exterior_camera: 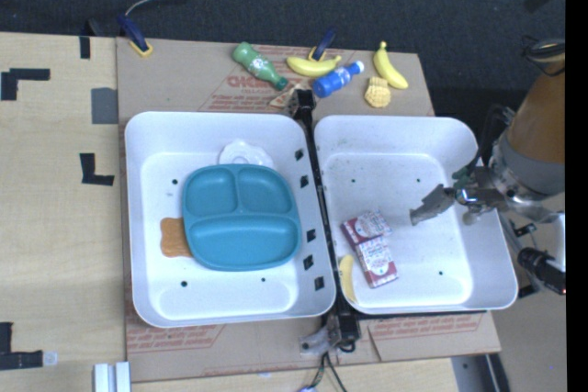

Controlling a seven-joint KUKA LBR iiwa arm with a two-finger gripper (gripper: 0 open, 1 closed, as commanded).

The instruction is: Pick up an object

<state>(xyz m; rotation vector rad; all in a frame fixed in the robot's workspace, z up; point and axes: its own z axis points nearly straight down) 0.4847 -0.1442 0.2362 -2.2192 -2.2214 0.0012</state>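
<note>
My gripper hangs over the right side of the right bin, its fingers pointing left toward the bin's middle, with nothing visible between them. A red and white packet lies on the bin floor to the lower left of the gripper, apart from it. A small yellow piece lies at the bin's lower left corner, next to the divider. The orange-banded arm comes in from the right.
The left bin holds a blue divided plate, a white lid behind it and an orange piece at its left. Behind the bins lie a green bottle, two bananas, a blue bottle and toy corn.
</note>
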